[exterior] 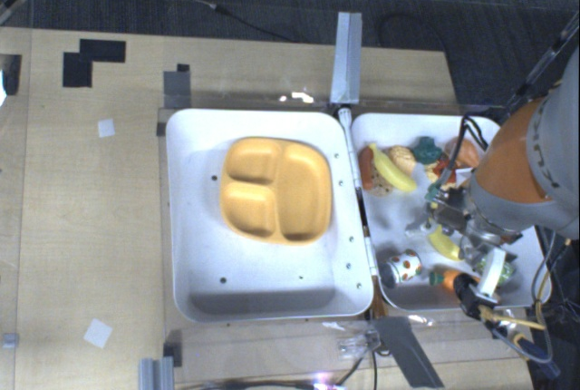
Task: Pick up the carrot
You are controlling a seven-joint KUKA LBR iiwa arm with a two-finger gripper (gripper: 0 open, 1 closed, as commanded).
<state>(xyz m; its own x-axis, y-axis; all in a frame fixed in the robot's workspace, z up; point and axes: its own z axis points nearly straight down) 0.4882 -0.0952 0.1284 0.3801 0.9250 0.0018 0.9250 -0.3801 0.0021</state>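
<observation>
In right bin (399,207) | carrot (444,277) half hidden under arm (517,170)

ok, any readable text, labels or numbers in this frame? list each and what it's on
None readable.
The black patches on the bench are plain shapes, no lettering.
The small pale squares on the bench are blank as far as I can tell.
The yellow tray has no markings.
The small round toy in the right bin has coloured spots, too small to read as text.
</observation>
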